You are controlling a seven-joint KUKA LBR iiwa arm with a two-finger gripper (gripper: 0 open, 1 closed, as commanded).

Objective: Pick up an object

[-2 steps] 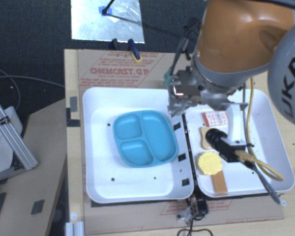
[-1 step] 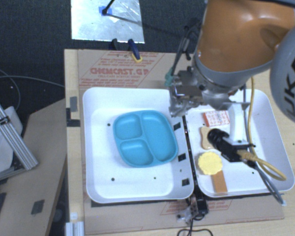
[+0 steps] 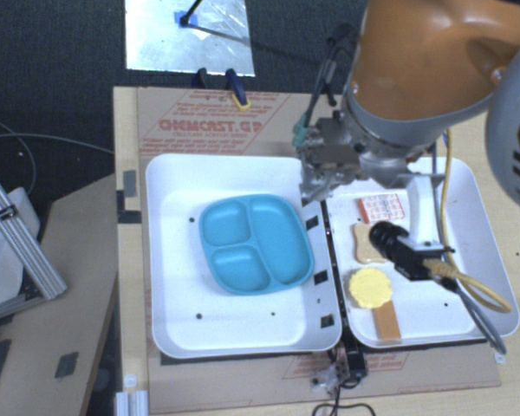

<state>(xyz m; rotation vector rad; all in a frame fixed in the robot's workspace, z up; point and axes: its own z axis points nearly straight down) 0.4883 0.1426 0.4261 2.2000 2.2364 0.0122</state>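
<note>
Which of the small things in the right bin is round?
The yellow disc. The toast-shaped piece above it, the brown block and the red-and-white packet all have corners.

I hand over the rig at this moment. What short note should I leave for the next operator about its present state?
Gripper: above the wall between the two bins, toward the far end. No object is seen in it; open or shut cannot be told.
Left bin: a blue divided plate lies flat.
Right bin: a red-and-white packet, a toast-shaped piece, a yellow round piece and a tan block.
Done: nothing is lifted; every object lies in its bin.
Left: choose one object, grasp it, lift it.
</note>
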